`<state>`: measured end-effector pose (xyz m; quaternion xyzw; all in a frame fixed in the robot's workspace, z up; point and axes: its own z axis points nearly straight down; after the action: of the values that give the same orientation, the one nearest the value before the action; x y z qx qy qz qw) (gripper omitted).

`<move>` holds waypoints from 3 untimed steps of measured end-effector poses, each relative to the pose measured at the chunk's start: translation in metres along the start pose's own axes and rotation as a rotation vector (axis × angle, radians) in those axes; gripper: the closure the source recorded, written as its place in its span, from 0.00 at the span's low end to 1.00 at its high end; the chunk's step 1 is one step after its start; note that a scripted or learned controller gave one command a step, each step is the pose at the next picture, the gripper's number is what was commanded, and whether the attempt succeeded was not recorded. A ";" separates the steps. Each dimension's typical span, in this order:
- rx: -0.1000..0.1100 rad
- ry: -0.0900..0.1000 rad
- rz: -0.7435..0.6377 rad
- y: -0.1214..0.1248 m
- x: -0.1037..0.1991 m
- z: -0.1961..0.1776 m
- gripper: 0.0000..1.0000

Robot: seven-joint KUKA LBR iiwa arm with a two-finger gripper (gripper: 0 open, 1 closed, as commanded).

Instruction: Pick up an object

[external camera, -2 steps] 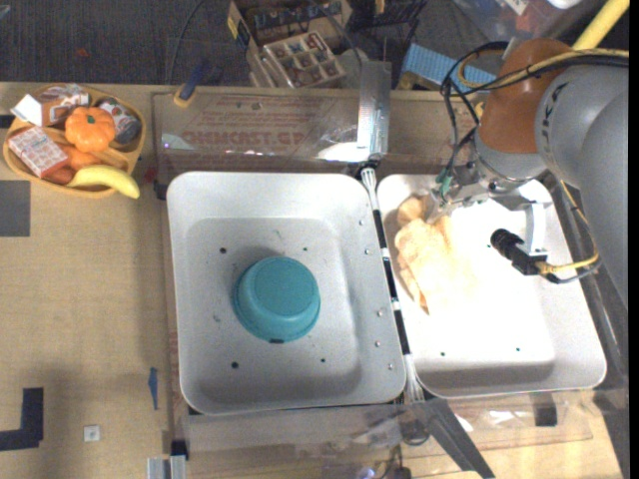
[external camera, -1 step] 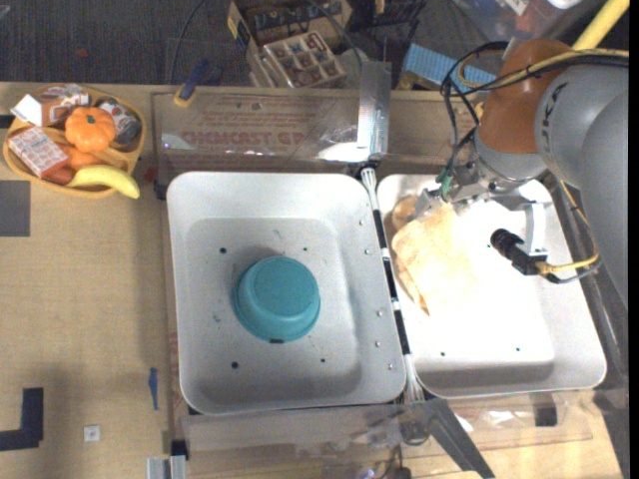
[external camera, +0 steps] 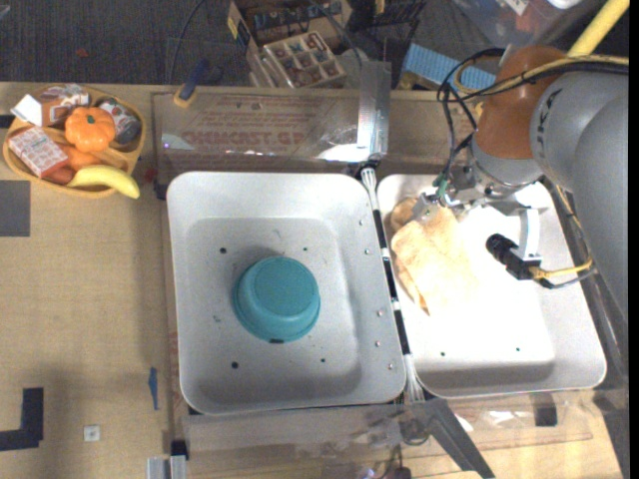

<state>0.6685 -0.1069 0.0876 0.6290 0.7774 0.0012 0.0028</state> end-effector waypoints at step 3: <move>-0.001 0.000 -0.025 0.001 0.005 -0.002 0.00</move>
<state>0.6685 -0.1016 0.0893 0.6193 0.7852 0.0016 0.0031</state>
